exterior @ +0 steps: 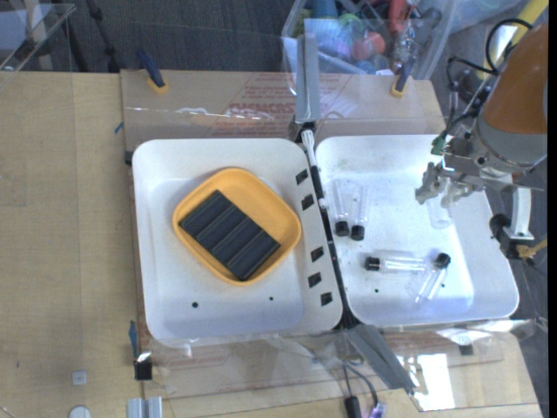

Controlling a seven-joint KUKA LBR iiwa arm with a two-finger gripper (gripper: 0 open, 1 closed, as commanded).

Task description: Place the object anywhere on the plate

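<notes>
An orange-yellow square plate (pixel 280 213) lies in the left bin (pixel 165 303), and a black ridged slab (pixel 230 230) rests across its middle. In the right bin (pixel 487 294) lie several clear tubes with black caps: two side by side (pixel 348 207) near the divider, one flat (pixel 396 263) in the middle, and one slanted (pixel 432 277) beside it. My gripper (pixel 442 188) hangs over the right bin's far right part, above and to the right of the tubes. A faint clear shape shows just beneath it, and I cannot make out what it is.
A raised divider with black tabs (pixel 315 233) separates the two bins. A clear box of colourful items (pixel 374 16) stands behind the bins. Cables (pixel 470 85) run beside the arm at the right. Wooden bench surface (pixel 61 233) spreads to the left.
</notes>
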